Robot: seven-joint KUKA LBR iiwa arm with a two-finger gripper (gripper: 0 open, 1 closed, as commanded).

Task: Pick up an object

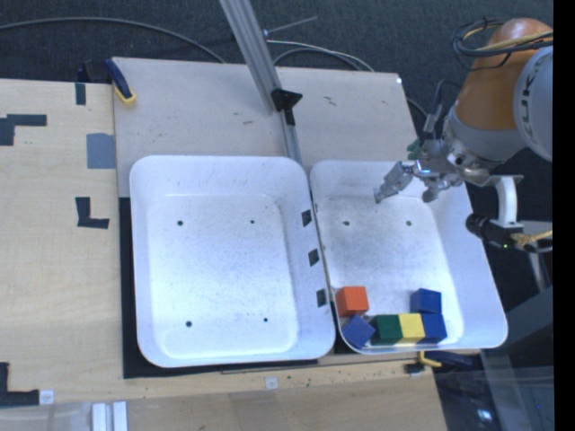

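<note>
The claw (406,183) hung over the 12 o'clock end of the right bin (467,241), fingers spread with nothing between them, probably staged for a descent. All blocks sat bunched at that bin's 6 o'clock edge: orange block (352,299), green block (388,329), yellow block (411,327) and three blue blocks (426,301), likely slid down against the wall. The left bin (148,241) held no blocks. Targets lay well apart from the claw.

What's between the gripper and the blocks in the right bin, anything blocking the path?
Nothing visible. The gripper hangs over the far end of the right bin; the blocks, orange, green, yellow and three blue ones, are clustered at the near end, with bare bin floor between.
</note>
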